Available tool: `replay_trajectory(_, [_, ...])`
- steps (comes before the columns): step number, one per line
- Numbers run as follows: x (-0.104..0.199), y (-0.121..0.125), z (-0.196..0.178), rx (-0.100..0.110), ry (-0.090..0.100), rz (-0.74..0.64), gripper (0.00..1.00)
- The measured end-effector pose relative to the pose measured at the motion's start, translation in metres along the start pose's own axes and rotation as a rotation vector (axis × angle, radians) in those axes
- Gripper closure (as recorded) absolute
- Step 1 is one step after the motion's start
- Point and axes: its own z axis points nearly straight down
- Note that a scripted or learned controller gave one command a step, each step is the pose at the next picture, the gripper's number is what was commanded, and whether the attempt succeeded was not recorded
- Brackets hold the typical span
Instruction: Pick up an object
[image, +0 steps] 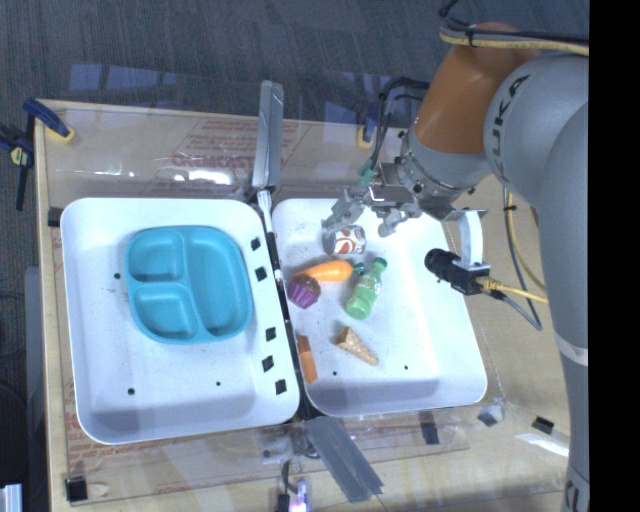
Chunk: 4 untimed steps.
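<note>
Nearest me in the right bin (455, 375) I see a cone (356, 345), then a green bottle (365, 290), a carrot (328, 271) and a small can (346, 241). My pincer (372, 212) hovers spread apart just above that can.

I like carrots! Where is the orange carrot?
The carrot lies in the right bin, near its left wall, between the purple toy and the green bottle.
</note>
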Motion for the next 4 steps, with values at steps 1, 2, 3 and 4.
replay_trajectory(1, [-0.053,0.009,0.049,0.002,0.0,0.023,0.0])
replay_trajectory(2, [-0.076,0.027,0.17,-0.003,0.0,0.005,0.0])
replay_trajectory(3, [-0.086,-0.025,0.171,-0.001,0.001,0.041,0.0])
replay_trajectory(4, [-0.087,-0.024,0.163,0.002,0.002,0.037,1.0])
